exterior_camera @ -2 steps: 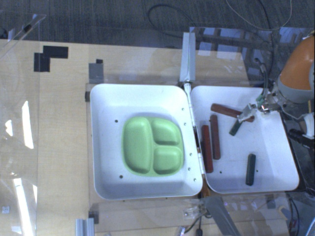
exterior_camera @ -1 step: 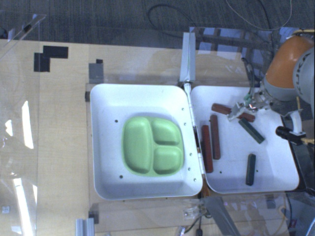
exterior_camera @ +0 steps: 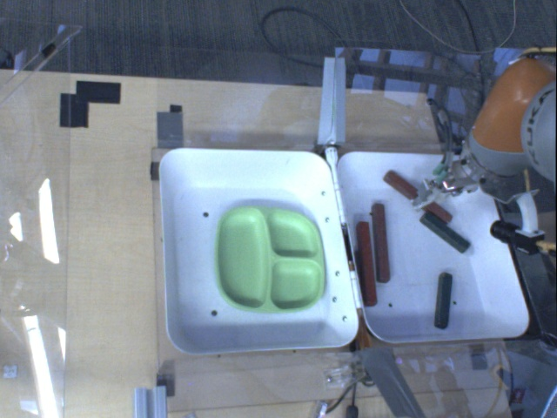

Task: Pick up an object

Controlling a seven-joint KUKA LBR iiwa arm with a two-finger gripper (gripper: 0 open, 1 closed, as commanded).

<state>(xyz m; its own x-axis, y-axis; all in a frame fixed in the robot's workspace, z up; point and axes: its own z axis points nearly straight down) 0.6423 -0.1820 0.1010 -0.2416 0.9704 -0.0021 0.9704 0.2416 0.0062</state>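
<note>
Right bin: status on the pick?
Gripper low over right bin, near brown stick and dark stick. Nothing seen held. Green tray in left bin, untouched.
</note>
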